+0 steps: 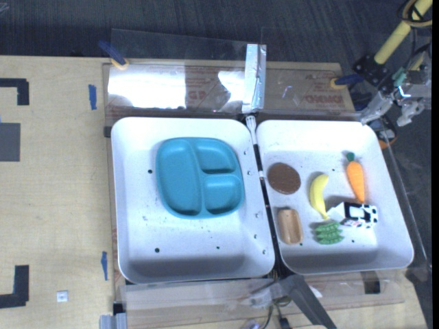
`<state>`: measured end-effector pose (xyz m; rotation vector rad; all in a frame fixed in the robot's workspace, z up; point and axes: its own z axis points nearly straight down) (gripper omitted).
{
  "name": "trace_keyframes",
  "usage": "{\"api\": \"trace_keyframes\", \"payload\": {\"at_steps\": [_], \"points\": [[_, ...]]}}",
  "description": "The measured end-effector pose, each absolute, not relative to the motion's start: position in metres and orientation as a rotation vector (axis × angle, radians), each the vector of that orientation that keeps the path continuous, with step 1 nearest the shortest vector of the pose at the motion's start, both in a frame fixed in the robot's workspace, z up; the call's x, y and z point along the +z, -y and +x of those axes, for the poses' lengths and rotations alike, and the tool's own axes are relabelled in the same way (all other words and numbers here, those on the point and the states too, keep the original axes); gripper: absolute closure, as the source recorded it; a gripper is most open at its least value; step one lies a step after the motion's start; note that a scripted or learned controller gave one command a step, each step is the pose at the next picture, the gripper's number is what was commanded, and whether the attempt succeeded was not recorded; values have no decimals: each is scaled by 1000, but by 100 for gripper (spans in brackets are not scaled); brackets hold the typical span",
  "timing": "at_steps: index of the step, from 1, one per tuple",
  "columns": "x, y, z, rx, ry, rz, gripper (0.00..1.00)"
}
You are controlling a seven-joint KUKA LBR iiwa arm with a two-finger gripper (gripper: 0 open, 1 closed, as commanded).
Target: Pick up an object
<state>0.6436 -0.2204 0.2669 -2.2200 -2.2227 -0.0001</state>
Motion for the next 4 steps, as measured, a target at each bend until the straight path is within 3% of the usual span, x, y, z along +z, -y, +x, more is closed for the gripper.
{"api": "trace_keyframes", "payload": {"at_steps": [1,2,3,4], "points": [[297,208,660,-2,2426,-2008,0],[211,138,659,3,2238,-2197,0],[94,155,587,9,2320,-2104,0],[87,118,559,-5,2394,-2042,0]]}}
